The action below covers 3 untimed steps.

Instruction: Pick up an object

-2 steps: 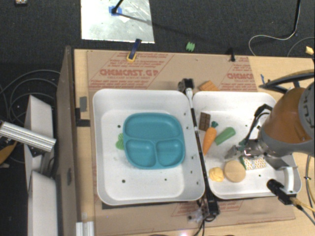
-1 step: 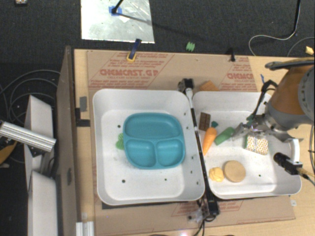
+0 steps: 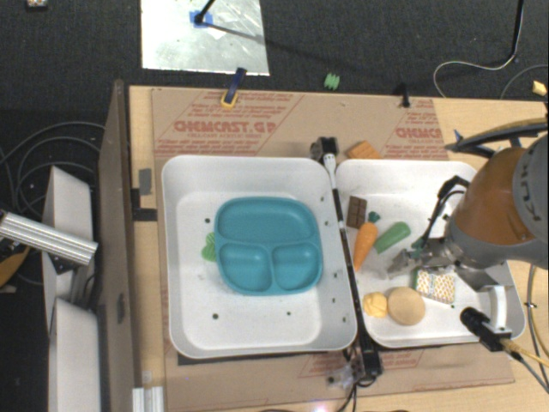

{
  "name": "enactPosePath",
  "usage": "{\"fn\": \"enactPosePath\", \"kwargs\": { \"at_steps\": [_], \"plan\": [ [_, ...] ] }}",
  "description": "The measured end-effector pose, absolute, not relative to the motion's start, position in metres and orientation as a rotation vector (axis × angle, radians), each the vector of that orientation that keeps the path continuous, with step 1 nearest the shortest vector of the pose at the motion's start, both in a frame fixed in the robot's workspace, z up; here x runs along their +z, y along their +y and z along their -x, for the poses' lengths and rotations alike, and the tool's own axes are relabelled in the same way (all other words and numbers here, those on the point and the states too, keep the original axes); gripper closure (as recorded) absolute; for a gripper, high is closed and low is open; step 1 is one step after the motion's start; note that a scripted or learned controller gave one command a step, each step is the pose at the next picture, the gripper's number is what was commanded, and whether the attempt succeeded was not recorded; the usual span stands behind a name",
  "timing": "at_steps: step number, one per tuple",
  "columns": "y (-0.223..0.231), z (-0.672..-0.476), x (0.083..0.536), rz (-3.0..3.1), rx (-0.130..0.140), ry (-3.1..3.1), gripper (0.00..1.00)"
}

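My gripper [image 3: 410, 259] hangs low in the right bin [image 3: 388, 172], just right of a green pickle-like piece [image 3: 391, 235]. An orange carrot [image 3: 364, 245] lies beside the pickle, near the bin's left wall, with a brown block [image 3: 357, 211] above it. A tan round bun [image 3: 406, 305] and a small yellow piece [image 3: 375, 304] sit at the bin's front. A speckled flat packet [image 3: 436, 285] lies under the wrist, partly hidden. Nothing is visibly held.
The left bin [image 3: 193, 256] holds a teal divided plate [image 3: 268, 244] with a green item [image 3: 208, 248] peeking out at its left edge. An orange piece [image 3: 363, 150] lies on the cardboard behind the right bin. The arm covers the right bin's right side.
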<state>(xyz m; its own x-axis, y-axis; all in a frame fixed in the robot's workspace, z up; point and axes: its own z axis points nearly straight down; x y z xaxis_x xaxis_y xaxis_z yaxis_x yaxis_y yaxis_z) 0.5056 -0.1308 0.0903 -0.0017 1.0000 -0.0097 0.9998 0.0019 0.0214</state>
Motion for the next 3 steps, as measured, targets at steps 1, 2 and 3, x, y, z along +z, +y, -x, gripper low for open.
{"fn": "enactPosePath", "kwargs": {
  "at_steps": [1,2,3],
  "plan": [
    [-0.175,-0.583,0.093,-2.208,0.006,2.219,0.00],
    [-0.076,-0.625,0.134,-2.203,0.014,2.235,0.00],
    [-0.086,-0.614,0.089,-2.213,0.010,2.218,0.00]
  ]
}}
